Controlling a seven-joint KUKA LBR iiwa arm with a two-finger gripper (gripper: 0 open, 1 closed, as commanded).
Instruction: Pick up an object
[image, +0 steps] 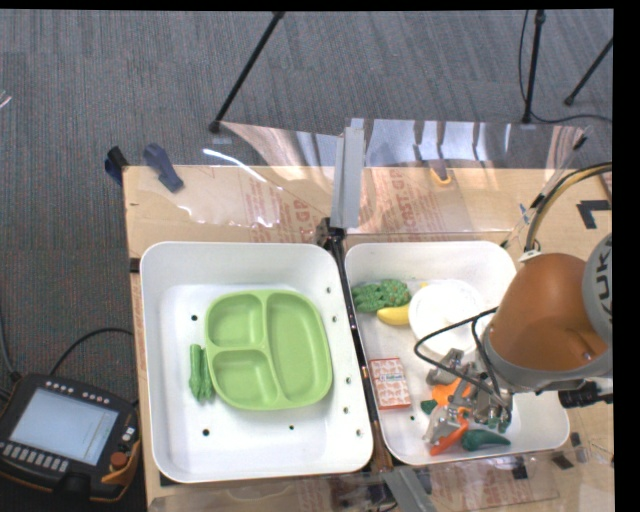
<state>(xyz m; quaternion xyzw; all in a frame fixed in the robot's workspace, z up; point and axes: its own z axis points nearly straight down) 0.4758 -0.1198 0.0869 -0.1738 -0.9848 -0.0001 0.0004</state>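
Observation:
My gripper (458, 408) is low in the front of the right bin (500, 258), under the orange wrist band. It sits right over an orange toy piece (447, 434), and a dark green piece (487, 438) lies just to its right. The metal parts of the gripper overlap the orange piece, so I cannot make out whether it is held. A red-patterned small box (388, 383) lies to the gripper's left. Farther back are a green broccoli (380, 294), a yellow banana (394, 316) and a white plate (445, 305).
The left bin (165, 300) holds a green divided plate (268, 348) and a green pea pod (200, 372) beside it. Black cables loop from the wrist over the right bin. A teach pendant (60, 430) lies on the floor at the left.

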